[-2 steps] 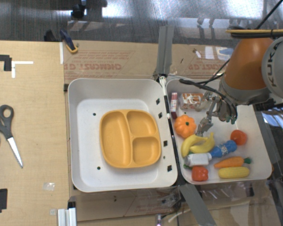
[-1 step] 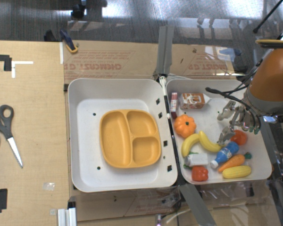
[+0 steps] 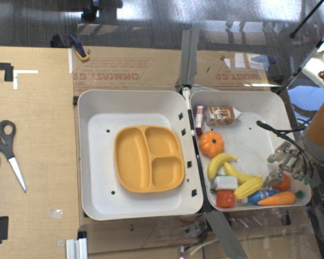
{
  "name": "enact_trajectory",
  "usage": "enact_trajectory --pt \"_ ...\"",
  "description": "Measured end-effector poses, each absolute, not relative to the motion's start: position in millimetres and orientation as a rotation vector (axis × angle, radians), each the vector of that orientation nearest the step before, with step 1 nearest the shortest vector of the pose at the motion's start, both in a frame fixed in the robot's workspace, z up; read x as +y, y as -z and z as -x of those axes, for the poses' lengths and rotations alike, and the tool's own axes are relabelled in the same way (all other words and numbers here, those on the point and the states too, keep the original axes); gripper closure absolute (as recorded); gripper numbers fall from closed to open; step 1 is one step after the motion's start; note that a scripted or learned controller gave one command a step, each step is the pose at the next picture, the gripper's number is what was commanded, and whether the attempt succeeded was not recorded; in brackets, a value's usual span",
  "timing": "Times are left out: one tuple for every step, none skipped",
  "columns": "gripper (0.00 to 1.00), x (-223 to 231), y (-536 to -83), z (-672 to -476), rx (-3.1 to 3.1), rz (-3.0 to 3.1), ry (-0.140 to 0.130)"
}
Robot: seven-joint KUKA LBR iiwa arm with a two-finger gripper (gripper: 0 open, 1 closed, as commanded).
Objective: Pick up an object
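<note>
Right bin [image 3: 243, 99] holds the toy food, mostly bunched along its front edge: a red tomato [image 3: 225, 198] near the front left corner, a grey-white block [image 3: 224, 183] just behind it, a yellow corn cob [image 3: 249, 187] lying at a slant, a blue piece [image 3: 257, 197] and an orange carrot [image 3: 276, 198] lying flat along the front wall. A second red round piece [image 3: 283, 182] sits just behind the carrot, partly hidden by the gripper. Banana [image 3: 220, 163] curves near the left wall, a small orange pumpkin [image 3: 211, 143] behind it, a brown-and-white carton [image 3: 221, 115] near the back left corner, a thin pink tube [image 3: 199, 116] against the left wall. Gripper [image 3: 281, 171] hangs low over the front right part of the right bin, metal fingers angled down and left, tips right by the red round piece and the corn's end; cannot tell if the claw is released or clenched, nothing clearly seen between its fingers. Arm comes in from the right edge, orange band [image 3: 318, 128] visible, black cable looping across the bin's right side. Left bin [image 3: 92, 161] carries a yellow three-compartment plate [image 3: 149, 158] around its middle. Scissors [image 3: 8, 150] lie on the bench near its left edge.
</note>
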State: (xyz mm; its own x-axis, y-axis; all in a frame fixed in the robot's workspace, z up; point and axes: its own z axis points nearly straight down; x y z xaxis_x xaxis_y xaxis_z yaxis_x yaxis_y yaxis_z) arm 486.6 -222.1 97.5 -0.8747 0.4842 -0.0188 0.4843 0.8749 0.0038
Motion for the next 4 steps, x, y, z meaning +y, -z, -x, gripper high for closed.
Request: enact_trajectory --pt "0.00 -153.5 -95.1 -501.9 2.988 -0.928 0.015" --pt "0.00 -143.4 -101.0 -492.4 2.961 -0.937 0.041" --pt "0.00 -140.7 -102.7 -488.4 2.932 -1.004 0.048" --pt "0.00 -200.0 -100.7 -489.0 3.005 -0.778 0.001"
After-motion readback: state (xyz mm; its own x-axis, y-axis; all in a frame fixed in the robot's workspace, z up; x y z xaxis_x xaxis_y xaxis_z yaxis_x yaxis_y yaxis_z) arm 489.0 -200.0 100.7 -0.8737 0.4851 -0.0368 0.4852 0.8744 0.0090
